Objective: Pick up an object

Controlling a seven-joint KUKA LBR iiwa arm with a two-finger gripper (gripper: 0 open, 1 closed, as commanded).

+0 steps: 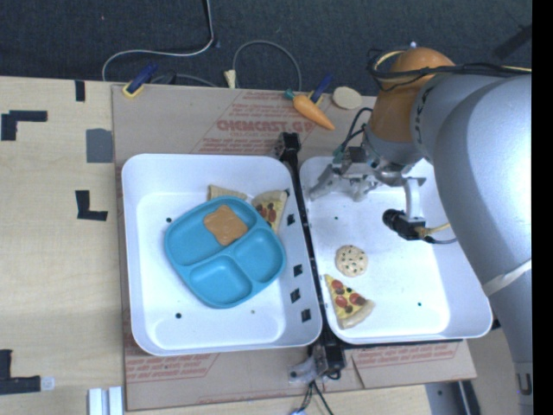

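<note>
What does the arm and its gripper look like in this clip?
The arm is bulky, rounded and glossy light grey, with an orange band above the wrist. Thin dark cables run along the wrist. The gripper is small, pale grey metal, with a black part beside it.

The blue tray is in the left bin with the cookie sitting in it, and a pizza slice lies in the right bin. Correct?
Not quite. In the camera view the cookie lies in the right bin, above the pizza slice. The blue tray in the left bin holds a brown toast-like piece instead.
</note>
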